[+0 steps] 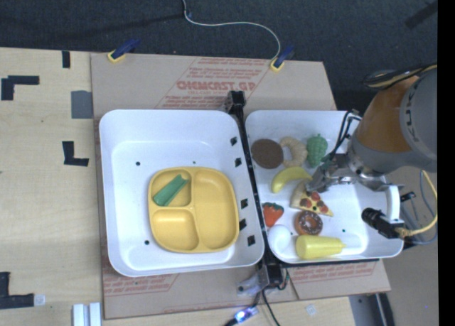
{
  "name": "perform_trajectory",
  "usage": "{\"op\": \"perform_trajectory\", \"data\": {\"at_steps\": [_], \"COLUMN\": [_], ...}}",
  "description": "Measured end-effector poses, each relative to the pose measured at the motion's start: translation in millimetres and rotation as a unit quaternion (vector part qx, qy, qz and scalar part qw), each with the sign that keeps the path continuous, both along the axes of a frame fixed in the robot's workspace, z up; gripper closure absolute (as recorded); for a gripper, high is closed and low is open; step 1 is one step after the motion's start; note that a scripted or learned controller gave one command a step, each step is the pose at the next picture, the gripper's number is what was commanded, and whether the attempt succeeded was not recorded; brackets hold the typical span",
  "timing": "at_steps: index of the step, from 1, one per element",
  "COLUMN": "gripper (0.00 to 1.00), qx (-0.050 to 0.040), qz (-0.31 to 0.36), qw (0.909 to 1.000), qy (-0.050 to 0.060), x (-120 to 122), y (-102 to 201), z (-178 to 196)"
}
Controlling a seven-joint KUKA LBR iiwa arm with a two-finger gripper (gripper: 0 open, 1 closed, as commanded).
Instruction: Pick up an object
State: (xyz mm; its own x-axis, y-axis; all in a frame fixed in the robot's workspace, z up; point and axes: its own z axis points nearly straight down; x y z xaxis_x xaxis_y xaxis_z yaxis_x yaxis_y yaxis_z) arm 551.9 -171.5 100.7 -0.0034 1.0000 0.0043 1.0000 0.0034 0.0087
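The right bin holds several toy foods: a brown round patty, a beige piece, green broccoli, a yellow banana, a pizza slice, a red strawberry, a chocolate doughnut and a yellow corn-like piece. My gripper reaches in from the right and is low over the spot between the banana and the pizza slice, its dark fingers close to the top of the slice. I see nothing lifted between them.
The left bin holds a yellow divided plate with a green piece in its upper-left compartment. A black divider separates the bins. The arm's grey body and orange band overhang the right bin's right edge.
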Motion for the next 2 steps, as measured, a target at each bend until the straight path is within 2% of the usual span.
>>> {"op": "perform_trajectory", "data": {"at_steps": [2], "gripper": [1.0], "qx": [-0.0026], "qz": [-0.001], "qw": [1.0], "qy": [0.003], "x": [-6.8], "y": [2.3], "z": [86.4]}}
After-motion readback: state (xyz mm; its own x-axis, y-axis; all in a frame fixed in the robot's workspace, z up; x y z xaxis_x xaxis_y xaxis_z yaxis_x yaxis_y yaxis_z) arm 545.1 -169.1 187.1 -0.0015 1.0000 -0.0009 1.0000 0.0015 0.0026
